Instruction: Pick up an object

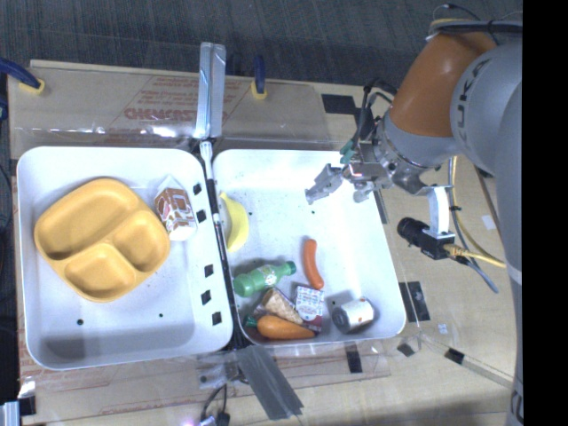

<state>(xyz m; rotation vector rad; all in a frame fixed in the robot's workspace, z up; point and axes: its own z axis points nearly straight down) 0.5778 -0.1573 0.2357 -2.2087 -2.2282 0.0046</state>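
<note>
The gripper [341,183] hangs open and empty above the right bin [383,238]; I judge the picking not yet started.

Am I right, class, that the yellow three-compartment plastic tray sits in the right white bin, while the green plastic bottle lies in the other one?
Not quite. The camera view shows the yellow three-compartment plastic tray in the left white bin. The green plastic bottle does lie in the other one, the right white bin.
</note>
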